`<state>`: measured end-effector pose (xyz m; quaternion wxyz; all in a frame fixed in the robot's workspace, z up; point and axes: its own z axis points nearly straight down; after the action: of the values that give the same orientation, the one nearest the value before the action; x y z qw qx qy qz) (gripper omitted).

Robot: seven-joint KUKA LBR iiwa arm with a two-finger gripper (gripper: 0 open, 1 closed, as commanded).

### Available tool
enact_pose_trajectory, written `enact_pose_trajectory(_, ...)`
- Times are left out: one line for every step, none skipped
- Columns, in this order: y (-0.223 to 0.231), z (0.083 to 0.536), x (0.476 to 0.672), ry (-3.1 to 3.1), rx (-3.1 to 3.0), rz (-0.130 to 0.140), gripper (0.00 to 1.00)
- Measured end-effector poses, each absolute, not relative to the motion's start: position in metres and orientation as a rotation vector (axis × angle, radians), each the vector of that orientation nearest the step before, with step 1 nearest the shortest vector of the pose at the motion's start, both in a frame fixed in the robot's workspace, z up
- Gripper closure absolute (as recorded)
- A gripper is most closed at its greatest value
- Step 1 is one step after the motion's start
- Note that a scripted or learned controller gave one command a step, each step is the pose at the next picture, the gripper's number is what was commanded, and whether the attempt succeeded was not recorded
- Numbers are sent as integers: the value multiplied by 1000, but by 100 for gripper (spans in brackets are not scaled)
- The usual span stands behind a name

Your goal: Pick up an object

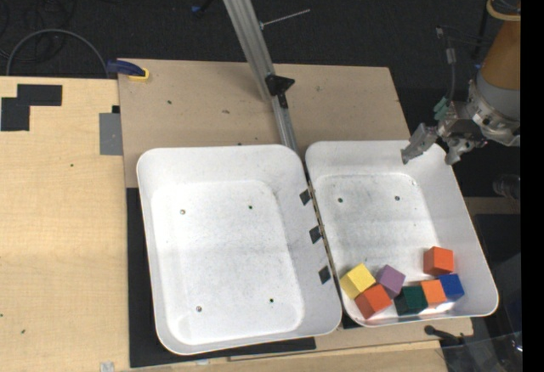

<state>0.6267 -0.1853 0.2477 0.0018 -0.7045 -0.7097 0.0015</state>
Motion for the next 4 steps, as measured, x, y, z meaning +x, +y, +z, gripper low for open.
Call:
enact_pose_trajectory(-145,88,661,-2222,-2217,2,0)
enact_pose_trajectory(-146,101,661,-2224,-2218,2,100)
enact_pose_trajectory(-113,93,608,-2220,-2226,-1,100)
enact_pose_trajectory(-71,272,561,-2226,-2221,-6,100)
